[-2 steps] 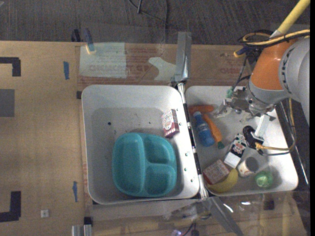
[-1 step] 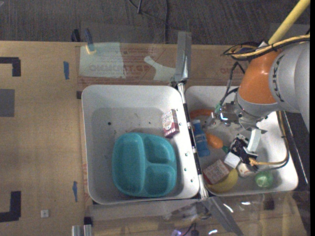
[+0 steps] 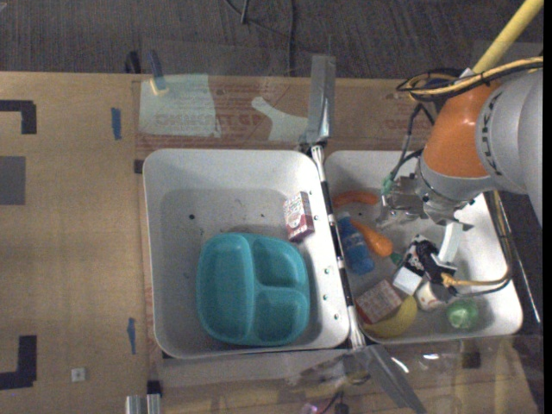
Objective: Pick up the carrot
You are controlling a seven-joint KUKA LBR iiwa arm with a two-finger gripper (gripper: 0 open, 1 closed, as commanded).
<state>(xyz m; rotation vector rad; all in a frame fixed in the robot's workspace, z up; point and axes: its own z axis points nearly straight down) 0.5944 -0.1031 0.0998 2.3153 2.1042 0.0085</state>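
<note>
Carrot [image 3: 373, 238] lies loose in right bin [image 3: 509, 313] beside a blue bottle [image 3: 354, 247], gripper [image 3: 404, 207] hovering just right of it, finger state cannot tell, nothing seen held; teal tray [image 3: 253, 289] and small red carton [image 3: 298, 216] in left bin [image 3: 164, 231].
</note>
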